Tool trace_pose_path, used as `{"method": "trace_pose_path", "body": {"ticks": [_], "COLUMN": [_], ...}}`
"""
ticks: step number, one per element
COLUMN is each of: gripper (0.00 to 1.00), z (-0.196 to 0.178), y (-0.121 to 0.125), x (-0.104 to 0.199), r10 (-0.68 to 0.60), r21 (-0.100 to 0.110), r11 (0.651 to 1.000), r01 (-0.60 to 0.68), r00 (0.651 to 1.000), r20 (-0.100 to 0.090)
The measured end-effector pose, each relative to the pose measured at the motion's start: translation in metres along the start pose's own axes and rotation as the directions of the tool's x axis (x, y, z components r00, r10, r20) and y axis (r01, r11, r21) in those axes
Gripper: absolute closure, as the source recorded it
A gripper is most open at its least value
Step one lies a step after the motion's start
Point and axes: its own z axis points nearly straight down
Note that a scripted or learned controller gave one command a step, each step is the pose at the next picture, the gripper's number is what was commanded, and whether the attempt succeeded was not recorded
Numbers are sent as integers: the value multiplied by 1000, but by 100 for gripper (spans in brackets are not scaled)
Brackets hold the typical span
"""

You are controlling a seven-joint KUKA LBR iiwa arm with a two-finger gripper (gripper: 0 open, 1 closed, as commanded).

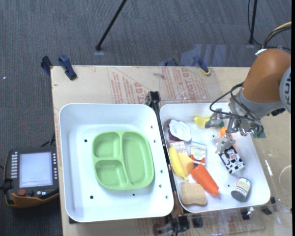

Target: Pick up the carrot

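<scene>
Camera view: cardboard-topped bench [132,82] on dark carpet [49,23], carrot [205,178] in right bin [262,173], pincer [225,142] grip indiscernible.

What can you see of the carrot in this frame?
The carrot is a smooth orange toy-like piece, seemingly plastic, tapering to a point. It lies flat in the right bin, near the front, with its thick end toward the banana and its tip pointing toward the front right. The thick end meets the banana, and the bread slice sits against its lower side. The gripper is farther back, apart from it.
</scene>
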Motion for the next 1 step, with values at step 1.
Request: {"method": "trace_pose_path", "body": {"ticks": [1], "gripper": [0], "z": [30], "y": [-21], "x": [3], "r10": [281], "r21": [2], "r11": [960], "r01": [-281], "r00": [960], "r20": [12]}}
